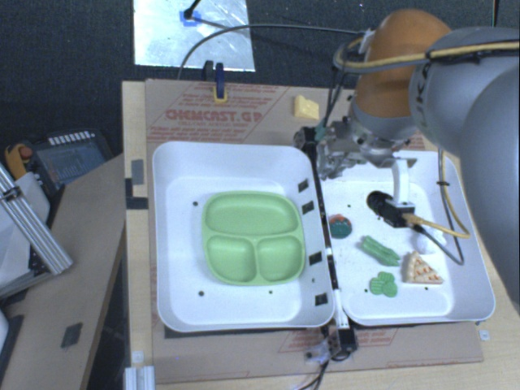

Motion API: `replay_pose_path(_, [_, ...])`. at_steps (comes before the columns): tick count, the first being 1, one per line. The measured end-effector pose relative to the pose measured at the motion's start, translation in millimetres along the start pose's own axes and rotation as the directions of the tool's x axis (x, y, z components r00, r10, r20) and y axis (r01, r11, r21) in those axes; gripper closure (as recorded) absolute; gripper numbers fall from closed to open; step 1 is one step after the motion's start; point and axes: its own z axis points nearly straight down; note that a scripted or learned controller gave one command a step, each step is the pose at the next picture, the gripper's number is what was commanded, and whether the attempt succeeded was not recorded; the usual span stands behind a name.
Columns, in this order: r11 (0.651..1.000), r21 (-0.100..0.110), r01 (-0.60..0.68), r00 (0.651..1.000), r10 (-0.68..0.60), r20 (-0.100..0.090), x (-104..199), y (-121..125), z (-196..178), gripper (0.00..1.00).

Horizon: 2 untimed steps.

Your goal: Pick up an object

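My gripper [328, 162] hangs over the far left corner of the right bin [463, 299], close to the divider between the two bins. No object shows between its parts. In the right bin lie a round red and teal toy [340, 226], a long green vegetable toy [380, 250], a green broccoli toy [383, 284] and a pizza slice toy [422, 270]. All of these sit nearer the camera than the gripper, apart from it.
The left bin [175, 177] holds a green divided plate [251, 238]. A yellow block [306, 106] lies on the cardboard behind the bins, and a blue and yellow clamp [218, 82] stands at the far edge. My arm [471, 88] covers the right bin's far right side.
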Motion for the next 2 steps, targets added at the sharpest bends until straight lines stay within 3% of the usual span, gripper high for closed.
replay_pose_path(1, [1.0,0.0,0.0,1.0,0.0,0.0,55,3,-14,1.0])
replay_pose_path(2, [1.0,0.002,-0.002,1.0,0.002,0.001,84,-15,-10,1.0])
